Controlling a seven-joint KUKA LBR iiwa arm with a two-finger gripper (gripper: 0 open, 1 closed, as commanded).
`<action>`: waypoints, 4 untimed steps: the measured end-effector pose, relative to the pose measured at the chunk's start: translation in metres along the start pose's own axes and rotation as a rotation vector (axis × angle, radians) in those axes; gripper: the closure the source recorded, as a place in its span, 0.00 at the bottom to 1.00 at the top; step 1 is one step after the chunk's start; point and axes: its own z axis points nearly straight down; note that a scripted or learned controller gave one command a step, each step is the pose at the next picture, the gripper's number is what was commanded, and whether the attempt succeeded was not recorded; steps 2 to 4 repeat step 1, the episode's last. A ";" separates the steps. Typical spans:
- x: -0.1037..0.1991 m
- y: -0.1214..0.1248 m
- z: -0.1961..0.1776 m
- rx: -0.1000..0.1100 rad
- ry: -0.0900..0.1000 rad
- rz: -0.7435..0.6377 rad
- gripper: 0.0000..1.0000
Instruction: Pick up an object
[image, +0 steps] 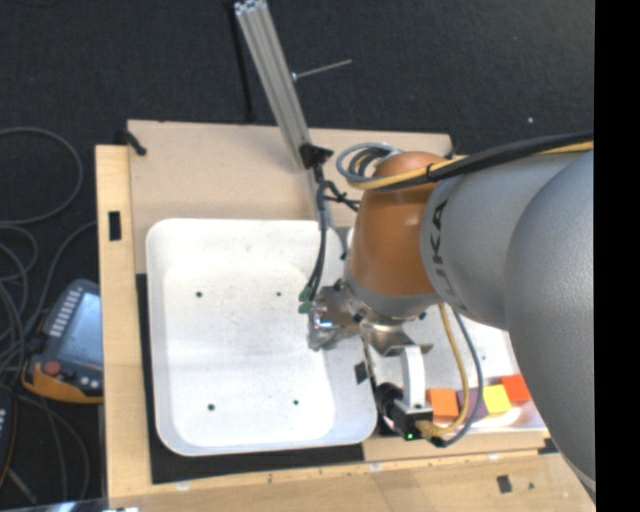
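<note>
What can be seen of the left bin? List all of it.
The left bin is a shallow white tray, plastic by its look, with rounded corners and a raised rim. Four small dark dots mark its flat floor, which looks faintly speckled. It lies flat on the wooden bench, a dark strip showing along its left and lower edges. The arm overhangs its right rim, hiding where it meets the other bin.

Even overhead light washes the left white bin (240, 340) bright; soft focus, dim dark floor (120, 60) around.
</note>
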 end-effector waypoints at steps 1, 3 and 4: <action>0.000 -0.011 -0.004 0.002 0.000 0.001 1.00; 0.000 -0.011 -0.004 0.002 0.000 0.001 1.00; 0.000 -0.011 -0.004 0.002 0.000 0.001 1.00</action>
